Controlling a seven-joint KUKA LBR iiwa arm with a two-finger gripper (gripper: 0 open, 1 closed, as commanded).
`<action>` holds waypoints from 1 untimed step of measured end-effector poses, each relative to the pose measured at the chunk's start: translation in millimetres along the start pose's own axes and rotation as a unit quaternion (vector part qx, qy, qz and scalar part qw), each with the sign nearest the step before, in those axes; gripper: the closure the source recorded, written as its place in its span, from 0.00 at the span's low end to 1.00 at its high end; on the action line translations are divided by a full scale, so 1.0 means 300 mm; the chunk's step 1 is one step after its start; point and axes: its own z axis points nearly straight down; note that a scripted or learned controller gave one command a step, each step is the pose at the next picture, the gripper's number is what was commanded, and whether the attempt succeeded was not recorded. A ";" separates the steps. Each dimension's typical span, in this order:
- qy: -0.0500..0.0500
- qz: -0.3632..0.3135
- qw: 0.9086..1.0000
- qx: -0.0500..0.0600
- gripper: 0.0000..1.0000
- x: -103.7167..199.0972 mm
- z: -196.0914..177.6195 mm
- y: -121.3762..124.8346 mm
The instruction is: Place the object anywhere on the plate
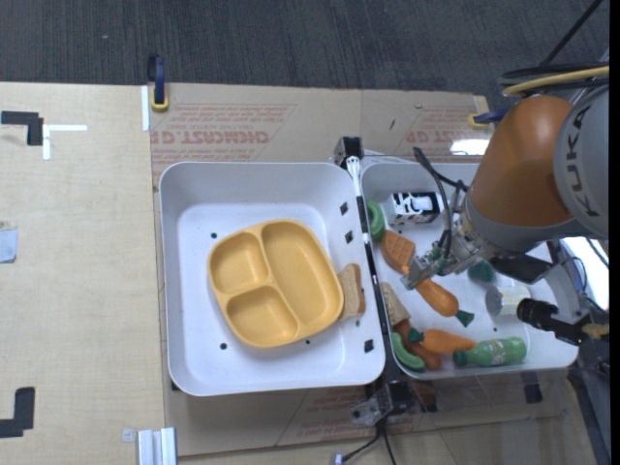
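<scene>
My tool (426, 267) hangs low over the right bin (542, 356), right of centre in the frame; I cannot tell its state. Just below it lies an orange toy carrot (438, 296), likely the object. I judge it light, hard, smooth plastic that may slip, so I'd pinch across its thick middle. The yellow plate (274, 281) waits in the left bin (194, 356).

Smooth yellow plastic on the plate (276, 284), a soft satin sheen across its three wells. The left bin (184, 289) holding it looks like matt white plastic. Under that bin, the worktop (77, 289) shows pale, unvarnished wood grain, with dull brown cardboard (223, 129) behind. Right of the plate, the arm's orange band (523, 158) gleams, glossy and smooth.
</scene>
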 end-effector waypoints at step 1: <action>0.000 0.000 1.000 0.000 0.00 0.000 0.000 0.000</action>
